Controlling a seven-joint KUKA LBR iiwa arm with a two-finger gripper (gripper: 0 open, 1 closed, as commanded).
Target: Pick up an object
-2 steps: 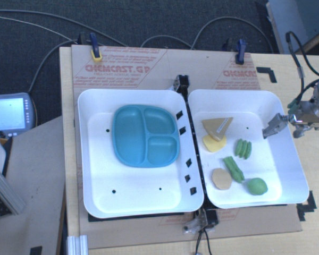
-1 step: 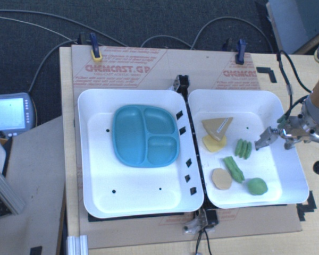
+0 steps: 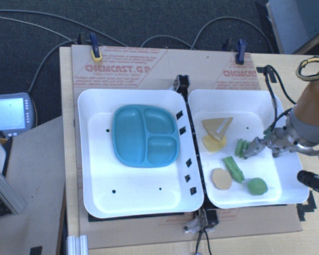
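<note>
In the right bin, nearest lie a green ball, a tan disc and a green stick; beyond, the tool sits low over a small green piece, grip state unreadable; it should centre and descend squarely before closing

Blue tray; white bins

The arm at the right edge of the frame shows an orange band above a grey wrist ring. Black cables loop along its upper-left side. The gripper is grey metal with dark fittings, extending left from the wrist housing.
</note>
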